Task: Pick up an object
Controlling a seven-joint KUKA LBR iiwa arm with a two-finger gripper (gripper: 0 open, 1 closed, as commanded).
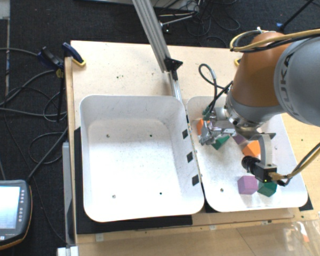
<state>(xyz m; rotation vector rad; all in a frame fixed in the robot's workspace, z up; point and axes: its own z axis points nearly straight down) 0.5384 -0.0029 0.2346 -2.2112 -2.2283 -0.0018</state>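
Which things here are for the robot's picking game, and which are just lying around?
For the job: gripper, green block, purple block, orange block, right bin.

Just lying about: left bin, blue clamp, tablet, floor cables.

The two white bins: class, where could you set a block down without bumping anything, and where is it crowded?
The left bin offers a wide bare floor, walls all round. In the right bin, bare floor lies along the front left, between the dividing wall and the purple block. The rest is crowded: the arm, gripper, orange block and green block.
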